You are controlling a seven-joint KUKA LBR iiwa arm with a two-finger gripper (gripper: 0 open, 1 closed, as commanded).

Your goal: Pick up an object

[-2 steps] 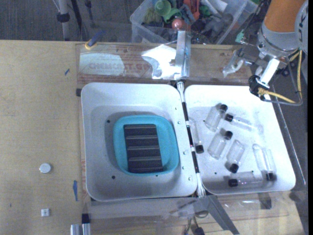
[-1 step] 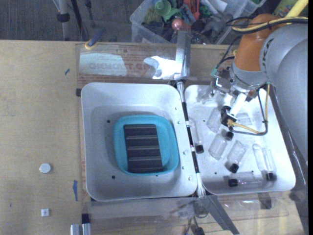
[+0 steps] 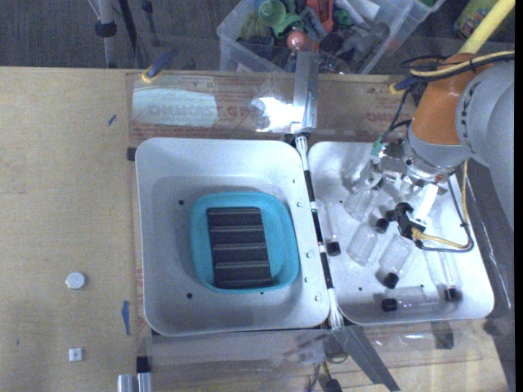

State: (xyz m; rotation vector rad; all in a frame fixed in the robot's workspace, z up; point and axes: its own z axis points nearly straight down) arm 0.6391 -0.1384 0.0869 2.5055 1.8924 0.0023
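The gripper (image 3: 384,184) hangs low in the back of the right bin (image 3: 478,300), among clear bottles (image 3: 361,243) with black caps. It seems to touch one, but whether it is open or holds anything cannot be told. A teal tray (image 3: 282,239) lies in the left bin (image 3: 155,219).

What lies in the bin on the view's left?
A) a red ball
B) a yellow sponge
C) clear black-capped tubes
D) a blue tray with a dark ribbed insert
D: the blue tray with its dark ribbed insert sits in that bin.
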